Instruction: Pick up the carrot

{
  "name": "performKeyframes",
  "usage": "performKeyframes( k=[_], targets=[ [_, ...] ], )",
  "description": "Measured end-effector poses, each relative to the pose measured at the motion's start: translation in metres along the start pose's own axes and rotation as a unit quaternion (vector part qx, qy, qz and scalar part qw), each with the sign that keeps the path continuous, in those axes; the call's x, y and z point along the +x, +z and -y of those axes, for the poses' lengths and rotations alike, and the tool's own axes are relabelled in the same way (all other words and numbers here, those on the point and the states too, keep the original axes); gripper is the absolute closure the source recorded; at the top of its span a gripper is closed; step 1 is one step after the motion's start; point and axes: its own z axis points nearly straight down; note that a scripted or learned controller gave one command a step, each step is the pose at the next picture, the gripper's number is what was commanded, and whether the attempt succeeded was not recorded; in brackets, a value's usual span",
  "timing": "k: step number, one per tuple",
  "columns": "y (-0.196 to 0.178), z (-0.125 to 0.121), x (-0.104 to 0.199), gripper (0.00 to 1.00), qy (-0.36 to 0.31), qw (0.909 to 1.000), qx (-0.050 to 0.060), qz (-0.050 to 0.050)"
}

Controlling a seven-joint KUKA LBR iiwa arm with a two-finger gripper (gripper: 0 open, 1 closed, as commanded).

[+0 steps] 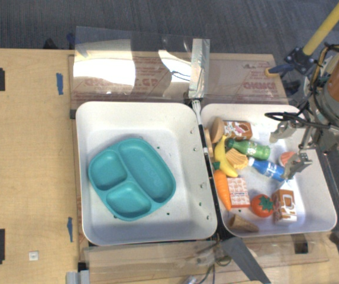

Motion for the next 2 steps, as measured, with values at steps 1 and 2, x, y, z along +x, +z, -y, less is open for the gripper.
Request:
performKeyframes(
  k=[1, 2],
  targets=[
    [0.086, -0.058, -0.002, 0.0, -0.011, 0.9999, -0.002, -0.005],
    [0.082, -0.117, 0.0, 0.0, 0.009, 1.0, -0.001, -0.002]
  ],
)
